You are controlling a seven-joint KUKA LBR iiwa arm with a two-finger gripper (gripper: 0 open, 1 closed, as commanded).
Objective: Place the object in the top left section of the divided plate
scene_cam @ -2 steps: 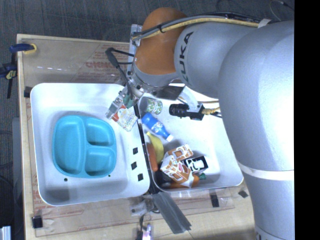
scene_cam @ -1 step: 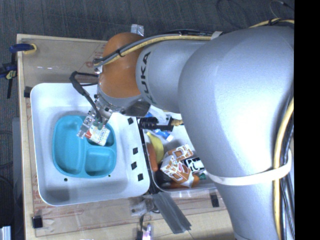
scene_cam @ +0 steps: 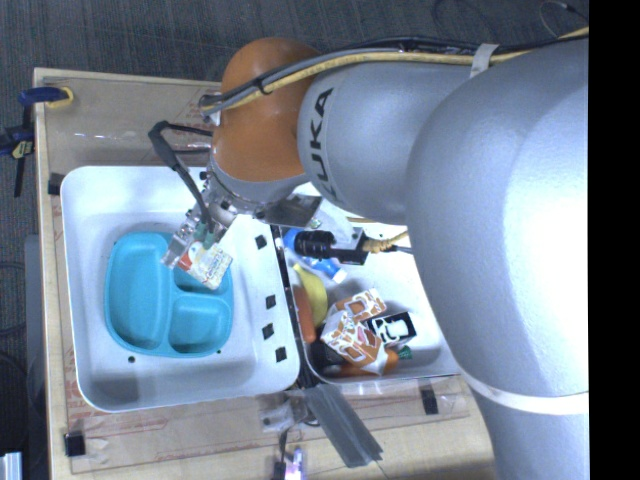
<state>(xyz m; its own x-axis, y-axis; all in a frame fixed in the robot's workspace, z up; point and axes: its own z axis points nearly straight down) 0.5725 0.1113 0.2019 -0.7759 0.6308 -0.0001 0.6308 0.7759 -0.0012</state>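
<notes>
A blue divided plate (scene_cam: 150, 303) lies in the left white bin (scene_cam: 90, 218). My gripper (scene_cam: 195, 243) hangs over the plate's upper right part, reaching down from the arm's orange band. A small white packet with red and green print (scene_cam: 212, 266) sits at the fingertips, above the upper right section of the plate. The fingers appear closed on its top edge.
The right bin (scene_cam: 425, 363) holds several items: a yellow banana (scene_cam: 312, 290), a blue object (scene_cam: 315, 243), a red-and-white patterned packet (scene_cam: 350, 330) and a black-and-white box (scene_cam: 390, 325). The grey arm covers much of the right side. Black clips line the bins' shared wall (scene_cam: 270, 308).
</notes>
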